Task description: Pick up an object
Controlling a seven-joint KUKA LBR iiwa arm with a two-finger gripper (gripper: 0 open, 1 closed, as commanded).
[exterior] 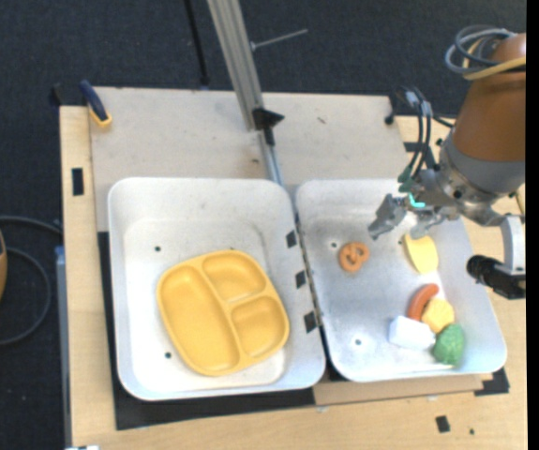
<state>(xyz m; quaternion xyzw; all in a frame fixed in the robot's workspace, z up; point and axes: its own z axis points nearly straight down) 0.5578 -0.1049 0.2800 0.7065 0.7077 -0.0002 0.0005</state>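
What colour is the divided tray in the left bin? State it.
Yellow-orange all over, no pattern. The divided tray shows best in the camera view, lying in the left bin.

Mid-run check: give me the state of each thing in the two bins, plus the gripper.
gripper: above the right bin, holding nothing.
pretzel: lying loose, apart from the rest.
yellow piece: lying flat.
green item: resting against the white block.
yellow tray: right way up, in left bin.

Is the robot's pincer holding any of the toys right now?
No, nothing is held. The pincer hangs open over the right bin, with the orange pretzel toy lying loose below and beside it.
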